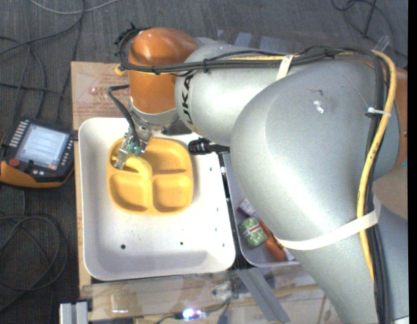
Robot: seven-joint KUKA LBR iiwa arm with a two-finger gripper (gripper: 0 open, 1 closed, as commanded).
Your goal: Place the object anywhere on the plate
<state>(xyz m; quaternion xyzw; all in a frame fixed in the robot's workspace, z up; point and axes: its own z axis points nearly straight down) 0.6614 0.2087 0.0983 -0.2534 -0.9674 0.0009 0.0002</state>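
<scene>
A yellow plate (158,181) with three compartments lies in the upper half of the left white bin (161,248). My gripper (130,148) hangs from the orange band (154,59) and reaches down over the plate's upper left compartment, at or just above its surface. A small greenish-white bit shows at the gripper's tip; whether it is an object or part of the gripper is unclear. The arm's bulk hides most of the right bin.
In the visible strip of the right bin (243,248) lie a green item (252,231), an orange item (274,249) and a pinkish one (245,208). A teach pendant (34,152) sits on the floor to the left of the bench. Cables run over the carpet.
</scene>
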